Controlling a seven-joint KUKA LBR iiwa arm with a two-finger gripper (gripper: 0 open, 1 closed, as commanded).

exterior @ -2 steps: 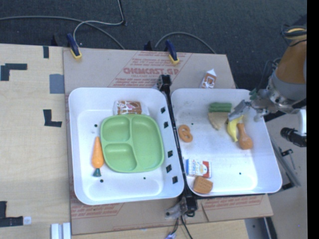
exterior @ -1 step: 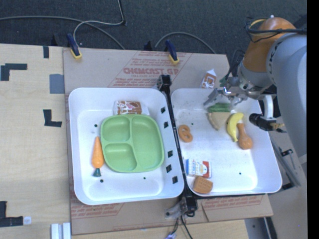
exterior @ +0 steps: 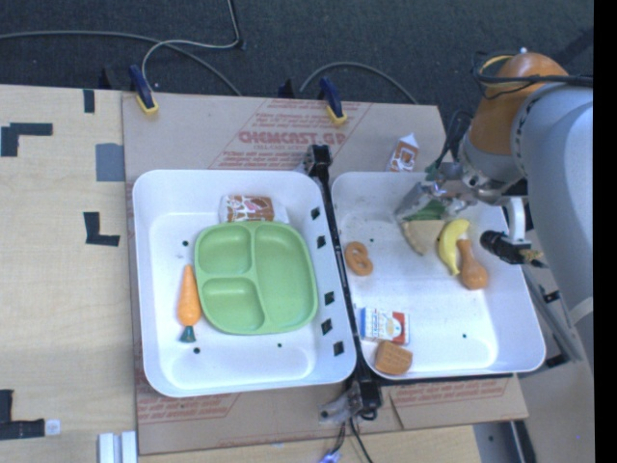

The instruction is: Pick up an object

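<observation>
Cookie (exterior: pixel 392 357) at right bin (exterior: pixel 501 355) front edge; claw (exterior: pixel 431 199) nr banana (exterior: pixel 450 244).

**Bench and Backdrop**

A brown cardboard sheet (exterior: pixel 289 133) printed with red lettering covers the wooden bench (exterior: pixel 58 287), held at its far edge by two blue-and-yellow clamps (exterior: pixel 145 93) (exterior: pixel 333 102). Grey cables (exterior: pixel 193 41) trail over dark carpet (exterior: pixel 386 17) behind it.

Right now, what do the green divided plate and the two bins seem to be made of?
The green plate looks like moulded plastic with a matte finish: one even colour, with soft rounded dividers between its compartments. The white bins look like thin formed plastic: smooth, slightly glossy, with rounded corners. This is probable, not certain.
</observation>
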